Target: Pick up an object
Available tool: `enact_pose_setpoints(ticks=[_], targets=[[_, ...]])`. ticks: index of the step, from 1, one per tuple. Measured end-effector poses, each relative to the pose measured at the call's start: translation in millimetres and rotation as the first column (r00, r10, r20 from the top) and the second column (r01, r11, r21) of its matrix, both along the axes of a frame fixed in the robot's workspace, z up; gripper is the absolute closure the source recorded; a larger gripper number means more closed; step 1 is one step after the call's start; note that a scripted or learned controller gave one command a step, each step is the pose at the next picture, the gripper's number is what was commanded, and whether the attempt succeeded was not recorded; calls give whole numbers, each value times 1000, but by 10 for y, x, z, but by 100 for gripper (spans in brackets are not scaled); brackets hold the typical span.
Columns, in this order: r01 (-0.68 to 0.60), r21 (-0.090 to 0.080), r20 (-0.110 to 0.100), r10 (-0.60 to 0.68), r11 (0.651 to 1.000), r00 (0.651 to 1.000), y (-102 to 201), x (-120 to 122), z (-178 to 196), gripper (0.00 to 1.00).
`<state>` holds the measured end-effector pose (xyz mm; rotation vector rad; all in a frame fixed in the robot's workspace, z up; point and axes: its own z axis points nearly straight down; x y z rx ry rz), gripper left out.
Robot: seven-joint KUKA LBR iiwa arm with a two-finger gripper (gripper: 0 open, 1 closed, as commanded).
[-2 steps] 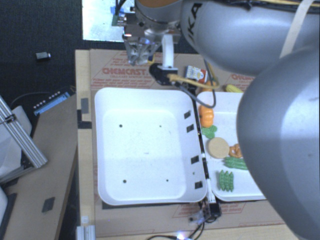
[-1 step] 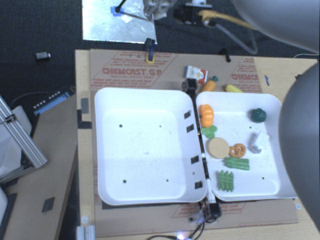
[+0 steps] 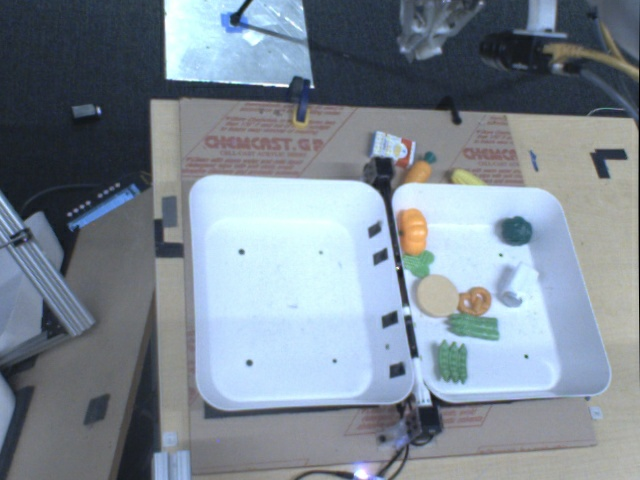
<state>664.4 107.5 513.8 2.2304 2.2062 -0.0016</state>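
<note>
In the right bin (image 3: 575,298), nearest the worktop's front edge, lies a ridged green piece (image 3: 452,361), then a green pod (image 3: 473,327). Past them sit a tan disc (image 3: 437,295), a pretzel (image 3: 475,300) and a pale grey piece (image 3: 514,286). Farther in are a green leaf (image 3: 417,263), an orange pumpkin (image 3: 413,230) and a dark green ball (image 3: 516,230). On the worktop beyond the bin's far rim lie a carrot (image 3: 417,171) and a yellow piece (image 3: 466,178). The left bin (image 3: 290,288) is alongside. The gripper (image 3: 428,30) hangs past the worktop's far edge, holding nothing; how wide its jaws stand I cannot tell.
</note>
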Motion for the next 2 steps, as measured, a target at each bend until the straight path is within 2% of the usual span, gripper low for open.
enact_pose_setpoints(ticks=[1,2], targets=[[-7,2,-2,7,1000,1000,-510,43,-197,100],[-1,0,-1,1,1000,1000,-1657,-20,-306,100]])
